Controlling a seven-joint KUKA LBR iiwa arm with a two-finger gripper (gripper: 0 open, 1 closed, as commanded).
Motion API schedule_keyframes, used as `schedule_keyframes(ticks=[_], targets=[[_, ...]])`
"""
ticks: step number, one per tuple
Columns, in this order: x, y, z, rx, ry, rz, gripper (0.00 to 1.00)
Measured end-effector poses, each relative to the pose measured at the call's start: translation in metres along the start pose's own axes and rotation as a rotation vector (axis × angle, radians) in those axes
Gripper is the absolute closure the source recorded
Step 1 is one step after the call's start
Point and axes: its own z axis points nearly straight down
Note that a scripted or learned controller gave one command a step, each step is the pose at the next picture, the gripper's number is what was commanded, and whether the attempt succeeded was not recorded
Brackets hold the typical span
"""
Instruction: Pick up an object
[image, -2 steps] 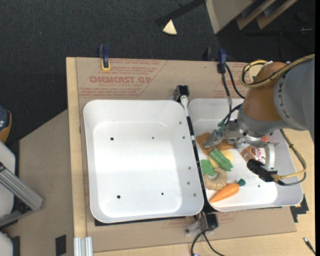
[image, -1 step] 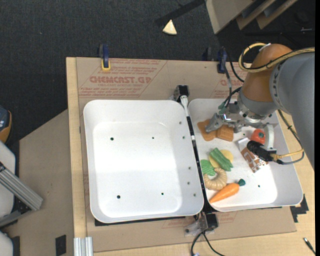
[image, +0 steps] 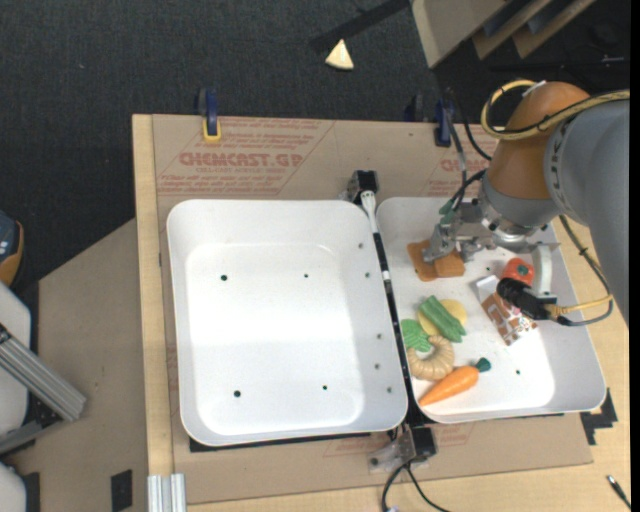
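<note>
Bins sit side by side in the camera view on a brown board: the left bin and the right bin, their inner rims touching along a dark strip.

The arm comes in from the right, its orange band over the far right corner of the right bin. The gripper is low at the far left part of that bin, right over a brown block that lies flat on the bin floor. Whether the gripper is apart or together cannot be told from this angle, nor whether it touches the block; nothing is seen to be clamped.

Other things crowd the same bin:
- A red tomato lies to the right of the block, close under the wrist.
- A small brown and white box lies tilted, nearer than the tomato.
- A green pod lies against a yellow piece near the middle.
- A leafy green piece lies by the left wall, touching a tan curled piece.
- A carrot lies nearest the front rim, just beside the curled piece.

The block lies apart from all of these, with bare floor around it.
</note>
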Motion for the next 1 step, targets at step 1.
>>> schedule_keyframes(ticks=[1], targets=[[0.0605,0.0246,-0.0947,-0.006,0.002,-0.006,1.0]])
